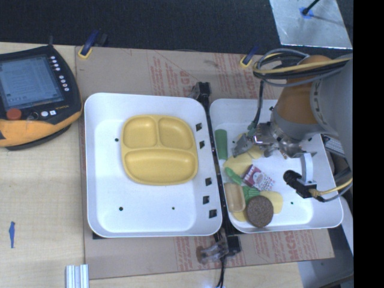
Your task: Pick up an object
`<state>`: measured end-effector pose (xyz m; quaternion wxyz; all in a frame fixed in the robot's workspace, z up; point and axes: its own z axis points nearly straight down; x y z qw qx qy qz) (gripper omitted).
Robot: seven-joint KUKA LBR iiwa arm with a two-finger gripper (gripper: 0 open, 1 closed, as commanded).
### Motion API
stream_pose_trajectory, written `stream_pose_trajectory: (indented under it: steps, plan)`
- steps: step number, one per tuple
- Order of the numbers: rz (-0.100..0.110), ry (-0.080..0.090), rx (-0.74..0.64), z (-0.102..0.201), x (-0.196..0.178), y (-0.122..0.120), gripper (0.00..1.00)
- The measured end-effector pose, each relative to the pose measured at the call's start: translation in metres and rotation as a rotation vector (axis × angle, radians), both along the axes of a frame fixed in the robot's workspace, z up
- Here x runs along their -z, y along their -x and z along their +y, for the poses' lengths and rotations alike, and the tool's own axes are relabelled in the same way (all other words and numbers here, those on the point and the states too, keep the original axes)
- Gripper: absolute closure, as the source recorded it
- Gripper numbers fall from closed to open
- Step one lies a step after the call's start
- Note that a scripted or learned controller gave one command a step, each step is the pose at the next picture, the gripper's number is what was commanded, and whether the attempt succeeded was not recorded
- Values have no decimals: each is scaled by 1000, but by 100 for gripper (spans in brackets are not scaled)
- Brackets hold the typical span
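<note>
In the right bin (312, 218), toy food lies in a heap at the left side: a green stick (221, 144), a pale yellow piece (240, 161), a small red-and-white packet (257, 177), a tan bun-like piece (233, 197) and a round brown patty (260, 211). My gripper (257, 141) hangs low over the bin's upper middle, just above the yellow piece. The wrist body hides its fingertips from above. Nothing shows between them.
The left bin (102, 209) holds a yellow divided plate (159, 149). A teach pendant (36, 95) lies on the bench at the far left. Black clamps (210, 188) join the bins along their shared wall. Cables (318, 191) loop across the right bin's right side.
</note>
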<state>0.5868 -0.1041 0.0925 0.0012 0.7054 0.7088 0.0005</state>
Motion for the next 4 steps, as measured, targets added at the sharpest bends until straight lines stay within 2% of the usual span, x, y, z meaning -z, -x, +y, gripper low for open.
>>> stream_pose_trajectory:
  steps: [1, 2, 3, 4]
  plan:
    - [12, -3, 3, 5, -3, 76, 0]
    - [0, 0, 0, -1, 0, 20, 0]
    - [5, -2, -1, -2, -11, 22, 100]
    - [6, -2, -2, -2, -11, 22, 0]
